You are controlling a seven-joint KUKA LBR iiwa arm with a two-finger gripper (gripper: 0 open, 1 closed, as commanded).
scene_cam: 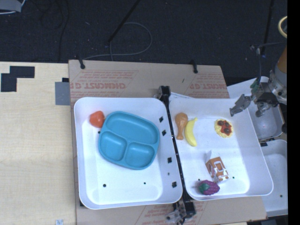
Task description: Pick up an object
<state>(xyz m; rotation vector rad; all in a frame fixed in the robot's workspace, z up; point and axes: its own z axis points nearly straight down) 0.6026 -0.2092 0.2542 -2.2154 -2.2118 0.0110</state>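
In the left bin [89, 191], a blue 3-compartment plate [128, 139] is seen lying flat, with a small red-orange tomato-like piece [97, 119] touching its upper-left edge. The divider between the 2 bins is crossed next. In the right bin [253, 186], a toy drumstick [181, 124] and a toy banana [191, 132] are laid side by side, just touching, both with their long axes running roughly from the far side toward the near side. Further right, a small round pizza-like piece [223, 128] is set apart near the far-right part of the bin. Nearer the camera, an orange-and-white packet [217, 168] is seen, and just beside it, at the near rim, a purple bunch of grapes [208, 187].

At the far right, the gripper [251, 106] is held above the right bin's far-right rim, its 2 fingers spread wide with nothing between them. No object has been picked yet. The pizza-like piece is judged the nearest candidate: it lies to the left of the claw and slightly toward the camera, so a short move leftward and down would be called for.
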